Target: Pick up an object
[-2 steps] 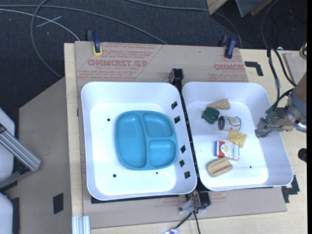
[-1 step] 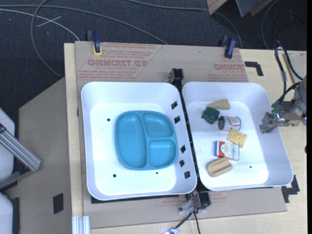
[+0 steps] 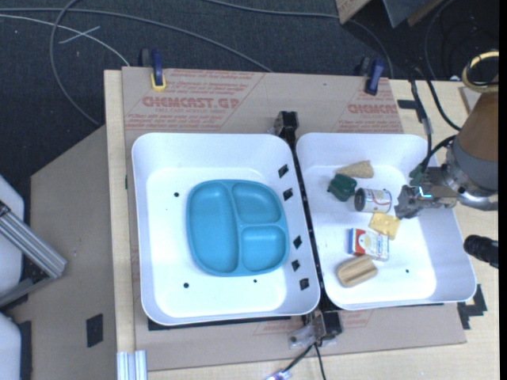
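Note:
The right bin (image 3: 432, 279) holds several small objects: a tan wedge (image 3: 356, 169), a dark green block (image 3: 342, 186), a small can (image 3: 372, 199), a yellow cheese-like piece (image 3: 385, 226), a red, white and blue carton (image 3: 370, 244) and a tan bread roll (image 3: 356, 271). My gripper (image 3: 413, 200) hangs at the bin's right side, just right of the can and above the yellow piece. I see nothing between its fingers.
The left bin (image 3: 150, 212) carries a blue divided plate (image 3: 237, 226). A row of black clips (image 3: 291, 220) runs along the divider between the bins. Blue clamps (image 3: 158, 70) hold the board at the back. Cables lie beyond the bench.

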